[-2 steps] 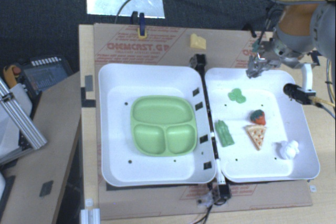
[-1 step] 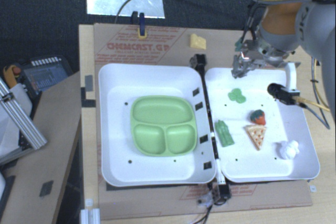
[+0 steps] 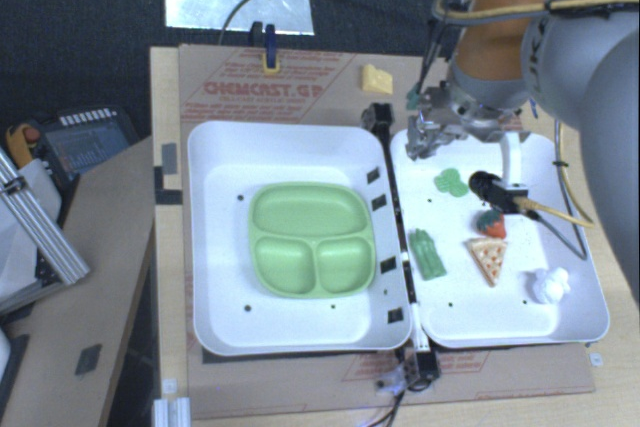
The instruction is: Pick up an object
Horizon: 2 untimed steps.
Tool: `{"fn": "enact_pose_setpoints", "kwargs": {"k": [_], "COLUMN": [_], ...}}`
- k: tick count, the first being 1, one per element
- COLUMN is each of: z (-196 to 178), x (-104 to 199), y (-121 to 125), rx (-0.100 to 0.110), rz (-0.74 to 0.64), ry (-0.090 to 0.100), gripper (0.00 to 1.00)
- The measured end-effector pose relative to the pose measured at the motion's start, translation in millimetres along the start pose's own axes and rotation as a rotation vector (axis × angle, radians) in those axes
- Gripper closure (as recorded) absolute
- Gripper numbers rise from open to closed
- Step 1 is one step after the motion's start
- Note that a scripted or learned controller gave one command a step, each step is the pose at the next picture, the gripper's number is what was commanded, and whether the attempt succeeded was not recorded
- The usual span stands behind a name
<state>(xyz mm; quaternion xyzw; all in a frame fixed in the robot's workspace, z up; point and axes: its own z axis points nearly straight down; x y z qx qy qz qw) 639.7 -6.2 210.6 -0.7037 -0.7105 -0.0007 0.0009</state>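
Note:
My gripper point(image 3: 424, 141) hangs over the far left corner of the right bin point(image 3: 575, 320), with nothing visibly held in it. Just in front of it lies a small green leafy piece point(image 3: 450, 182). Further forward in the same bin are a green oblong block point(image 3: 428, 254), a pizza slice toy point(image 3: 489, 260), a small red and green item point(image 3: 490, 224) and a white crumpled lump point(image 3: 549, 286).
The left bin point(image 3: 215, 315) holds a pale green divided plate point(image 3: 308, 239). A yellow wedge point(image 3: 377, 77) lies on the cardboard behind the bins. A black divider strip point(image 3: 393, 215) runs between the bins. The arm's bulk fills the upper right.

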Motion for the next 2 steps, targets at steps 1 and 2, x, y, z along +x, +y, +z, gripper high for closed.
{"fn": "enact_pose_setpoints", "kwargs": {"k": [1, 2], "z": [4.5, -5.4], "x": [58.1, 111.0], "y": [-17.1, -41.8], "rx": [0.001, 0.001], "rz": [-0.001, 0.000], "ry": [0.000, 0.000], "gripper": [1.00, 1.00]}}
